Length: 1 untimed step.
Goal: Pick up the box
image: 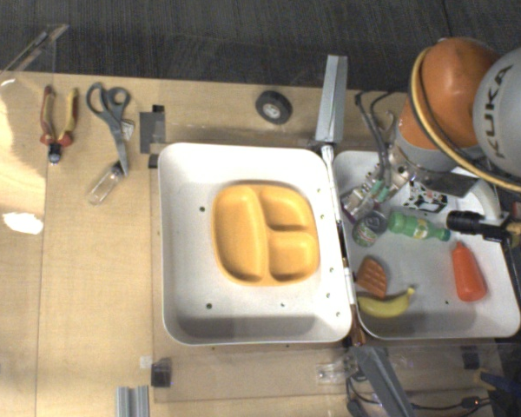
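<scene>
Here the arm [469, 94] leans over the right bin [504, 320].

The grey arm [495, 94] with its orange band reaches in over the right bin [504, 320], its gripper [367, 205] low near the bin's left wall.

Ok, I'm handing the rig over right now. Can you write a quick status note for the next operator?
Gripper: low at the left side of the right bin, beside the green bottle; open or shut is unclear.
Box: possibly the white printed item partly under the arm; not certain.
Left bin: holds a yellow divided tray.
Done: no lift evident.
Left: confirm the box, grasp it, lift it.
</scene>
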Motion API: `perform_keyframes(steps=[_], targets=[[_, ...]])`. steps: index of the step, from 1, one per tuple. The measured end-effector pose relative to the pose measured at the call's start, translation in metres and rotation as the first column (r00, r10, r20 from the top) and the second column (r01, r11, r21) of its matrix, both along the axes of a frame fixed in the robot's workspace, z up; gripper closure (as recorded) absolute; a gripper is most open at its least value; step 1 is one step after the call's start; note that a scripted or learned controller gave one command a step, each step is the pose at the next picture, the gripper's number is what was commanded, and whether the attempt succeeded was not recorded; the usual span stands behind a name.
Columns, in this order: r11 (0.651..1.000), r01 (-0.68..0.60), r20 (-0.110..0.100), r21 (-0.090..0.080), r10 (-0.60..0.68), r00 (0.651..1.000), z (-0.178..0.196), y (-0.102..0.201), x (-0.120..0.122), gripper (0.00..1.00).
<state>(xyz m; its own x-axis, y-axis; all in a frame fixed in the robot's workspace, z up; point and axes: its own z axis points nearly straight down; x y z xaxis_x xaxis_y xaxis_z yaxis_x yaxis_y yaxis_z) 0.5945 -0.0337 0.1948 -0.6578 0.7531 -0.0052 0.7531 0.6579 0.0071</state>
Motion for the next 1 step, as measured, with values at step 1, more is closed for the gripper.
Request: perform_keyframes(steps=[1], targets=[[0.969,-0.245,0.000,-0.002,0.245,0.969,0.0360,0.0542,0.0162,1.00]])
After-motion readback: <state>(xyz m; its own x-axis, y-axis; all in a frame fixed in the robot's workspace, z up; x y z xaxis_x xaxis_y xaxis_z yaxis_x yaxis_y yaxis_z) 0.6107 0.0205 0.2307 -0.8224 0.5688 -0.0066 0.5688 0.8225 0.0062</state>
